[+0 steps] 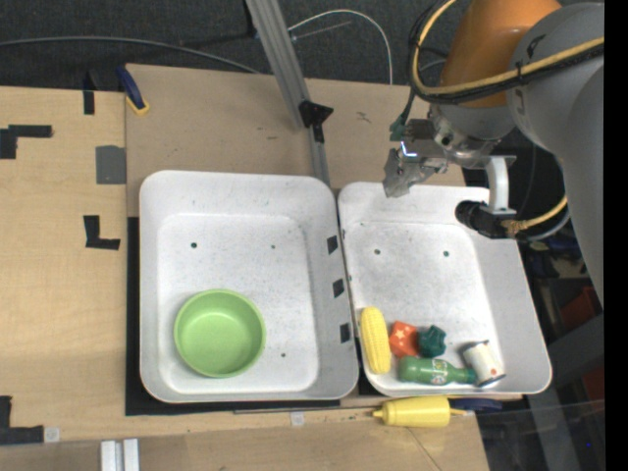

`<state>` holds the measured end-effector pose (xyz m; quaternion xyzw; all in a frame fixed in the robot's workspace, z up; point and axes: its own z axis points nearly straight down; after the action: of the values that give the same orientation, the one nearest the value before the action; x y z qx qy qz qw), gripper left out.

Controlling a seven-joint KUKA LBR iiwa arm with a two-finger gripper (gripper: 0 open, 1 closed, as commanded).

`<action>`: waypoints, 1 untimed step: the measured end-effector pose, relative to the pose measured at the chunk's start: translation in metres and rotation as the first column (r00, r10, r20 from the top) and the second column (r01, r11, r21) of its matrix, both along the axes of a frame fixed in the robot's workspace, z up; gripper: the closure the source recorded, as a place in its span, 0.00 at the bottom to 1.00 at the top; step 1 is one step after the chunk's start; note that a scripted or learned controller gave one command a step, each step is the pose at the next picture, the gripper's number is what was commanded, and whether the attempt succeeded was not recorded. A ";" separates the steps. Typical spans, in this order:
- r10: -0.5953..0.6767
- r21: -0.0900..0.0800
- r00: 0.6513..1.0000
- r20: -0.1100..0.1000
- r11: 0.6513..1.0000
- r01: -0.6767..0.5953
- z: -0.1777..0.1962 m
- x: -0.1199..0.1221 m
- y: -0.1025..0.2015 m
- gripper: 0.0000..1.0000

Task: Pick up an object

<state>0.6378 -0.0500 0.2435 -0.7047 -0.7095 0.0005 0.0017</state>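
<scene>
My gripper (400,179) hangs over the far rim of the right bin (422,263), well above it, with nothing seen between its fingers. Small objects cluster in the near part of the right bin: a yellow corn cob (374,339), a red-orange piece (402,338), a dark green piece (432,340), a green bottle (432,369) lying on its side and a white cup (483,360). A green bowl (220,333) sits in the near left corner of the left bin (235,214).
A yellow bottle (417,412) lies on the bench just outside the right bin's near rim. A grey metal pole (285,57) slants up from between the bins' far edge. Cables loop behind the arm.
</scene>
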 end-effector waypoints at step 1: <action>-0.001 0.000 1.000 0.000 1.000 0.001 -0.011 -0.007 0.049 1.00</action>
<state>0.6309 -0.0008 0.2325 -0.7050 -0.7092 0.0007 0.0016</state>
